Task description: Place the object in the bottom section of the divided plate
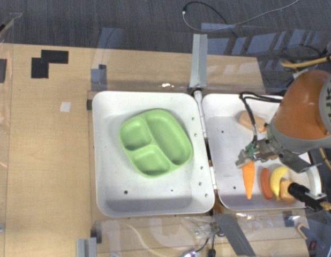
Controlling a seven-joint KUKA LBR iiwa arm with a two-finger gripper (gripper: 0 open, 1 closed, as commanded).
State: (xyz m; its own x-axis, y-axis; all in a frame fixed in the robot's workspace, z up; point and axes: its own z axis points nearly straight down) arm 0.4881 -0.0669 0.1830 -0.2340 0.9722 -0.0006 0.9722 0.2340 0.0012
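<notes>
Tool (250, 155) is hovering over the carrot (248, 179) in the right bin (227, 143); its grip state cannot be told. Green divided plate (155, 142) is sitting in the left bin (109, 197).

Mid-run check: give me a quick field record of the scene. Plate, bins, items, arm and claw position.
plate: green divided plate, three sections, in the left bin
right bin: holds the food items
carrot: lying lengthwise, tip toward the bin's near edge
other items: red piece, yellow piece, pale tan piece near the far side
arm: over the right bin
claw: just above the carrot's thick end
claw grip: cannot tell
task state: nothing on the plate yet
</notes>
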